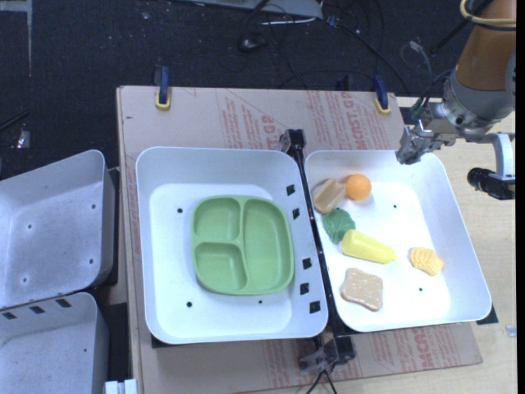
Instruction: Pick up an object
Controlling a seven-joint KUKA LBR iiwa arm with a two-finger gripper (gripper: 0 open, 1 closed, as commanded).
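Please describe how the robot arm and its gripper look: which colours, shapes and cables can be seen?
The arm is a thick rounded grey body with a broad orange band above the wrist and a pale yellowish ring at the band's top edge. The wrist narrows to light grey metal parts. The gripper is small, dark grey and blocky. Thin dark cables run beside the wrist, and a black cylindrical part sticks out nearby.

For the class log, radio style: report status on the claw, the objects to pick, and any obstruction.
Claw above right bin's far edge, holding nothing. Orange ball nearest, touching tan piece. Path unobstructed.
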